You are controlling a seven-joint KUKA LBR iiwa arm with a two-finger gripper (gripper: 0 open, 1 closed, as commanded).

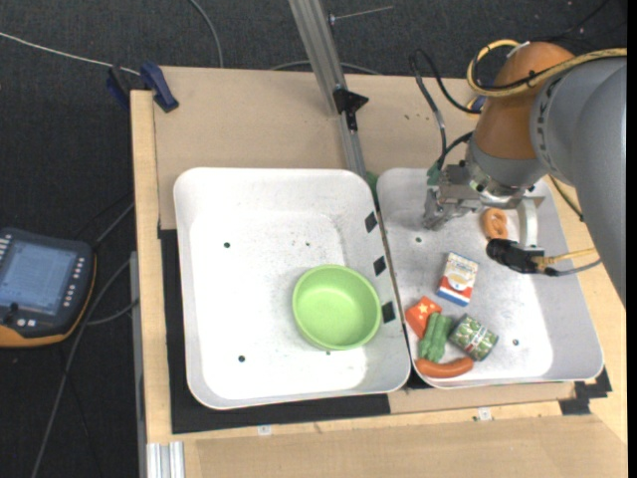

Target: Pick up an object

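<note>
2 white bins on the bench (pixel 249 118), and all the action sits in the right bin (pixel 567 337). The pincer (pixel 440 212) hangs low over that bin's upper left corner, above bare floor, with nothing between its tips; whether it is spread or clenched I cannot tell from up here.

Candidates are piled toward the bin's near edge. A small carton (pixel 458 278) stands apart from the rest, near the middle: looks light, stiff card, flat faces, so I'd judge it the easiest take, squeezed across its 2 narrow sides. Below it a cluster: a red pepper (pixel 422 314), a green pod (pixel 434 337) touching it, a can (pixel 472 338) lying on its side just beside the pod, and a long orange piece (pixel 444 368) against the bin's front wall. These look like toy food, probably hard, light and slick plastic. The can would likely roll unless pinched across its round body. The orange piece, tight to the wall, leaves little room for a finger.

An orange lump (pixel 496 222) lies just right of the pincer, partly hidden by the arm.

The left bin (pixel 199 207) holds 1 green bowl (pixel 336 307): light, thin-rimmed, best taken by the rim.
</note>
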